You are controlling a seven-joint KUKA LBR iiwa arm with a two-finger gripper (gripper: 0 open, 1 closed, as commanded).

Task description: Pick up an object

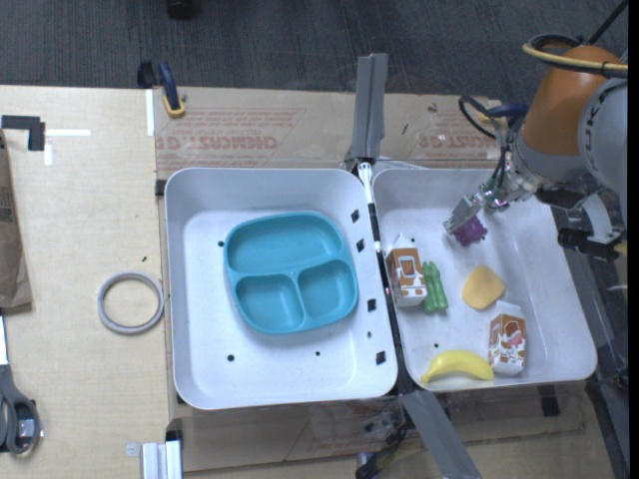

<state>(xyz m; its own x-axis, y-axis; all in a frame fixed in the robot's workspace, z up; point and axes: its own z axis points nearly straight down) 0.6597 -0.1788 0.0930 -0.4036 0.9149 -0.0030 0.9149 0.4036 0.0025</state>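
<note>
My gripper (467,218) hangs over the far part of the right bin (559,367), at the end of the grey arm with its orange band (559,98). A small purple object (469,232) sits between the fingertips, and the fingers look shut on it. Lower in the same bin lie a brown-and-white carton (404,273), a green piece (434,287) beside it, a yellow wedge (483,287), a banana (459,367) and a second carton (507,344).
The left bin (200,367) holds a teal divided plate (290,272). On the bench to the left lie a grey tape ring (131,300) and scissors (15,422). A grey post (369,108) stands behind the bins' shared wall.
</note>
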